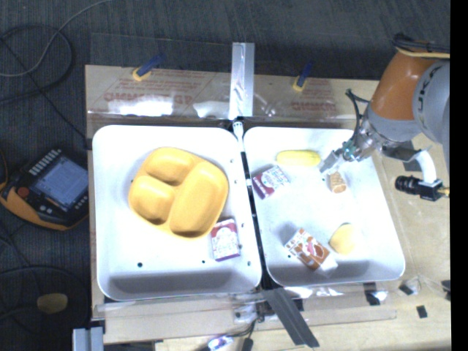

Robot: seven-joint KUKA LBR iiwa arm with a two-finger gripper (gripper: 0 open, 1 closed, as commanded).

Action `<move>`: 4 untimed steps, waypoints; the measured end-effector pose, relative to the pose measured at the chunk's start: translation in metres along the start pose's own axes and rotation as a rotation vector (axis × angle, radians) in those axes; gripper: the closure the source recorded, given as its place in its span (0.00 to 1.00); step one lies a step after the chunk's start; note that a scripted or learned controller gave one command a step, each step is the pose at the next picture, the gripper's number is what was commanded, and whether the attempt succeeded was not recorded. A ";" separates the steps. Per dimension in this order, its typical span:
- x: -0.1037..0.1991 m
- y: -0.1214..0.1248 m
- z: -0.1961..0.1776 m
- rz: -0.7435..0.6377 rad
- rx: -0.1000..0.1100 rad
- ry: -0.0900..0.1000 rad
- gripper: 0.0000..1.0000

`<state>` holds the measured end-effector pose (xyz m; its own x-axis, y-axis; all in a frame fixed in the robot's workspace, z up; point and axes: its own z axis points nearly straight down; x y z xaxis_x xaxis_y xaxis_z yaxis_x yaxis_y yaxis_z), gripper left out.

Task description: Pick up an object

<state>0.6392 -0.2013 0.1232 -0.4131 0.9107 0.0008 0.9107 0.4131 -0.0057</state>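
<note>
right bin centre open, small orange item beside claw

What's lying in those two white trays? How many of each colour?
Yellow: 3, the big lumpy yellow piece, a pale oblong, a small lemon-shaped piece
Red-and-white packets: 3
Small brown item: 1
Total: 7
</note>
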 end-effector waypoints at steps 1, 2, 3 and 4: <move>0.027 -0.053 -0.046 0.176 -0.002 0.002 1.00; 0.049 0.028 -0.050 0.074 -0.002 0.001 1.00; 0.049 0.028 -0.050 0.074 -0.001 0.000 0.00; 0.005 -0.017 0.033 0.154 -0.005 0.001 0.00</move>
<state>0.6217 -0.2037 0.0905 -0.2687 0.9632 0.0012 0.9632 0.2687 -0.0011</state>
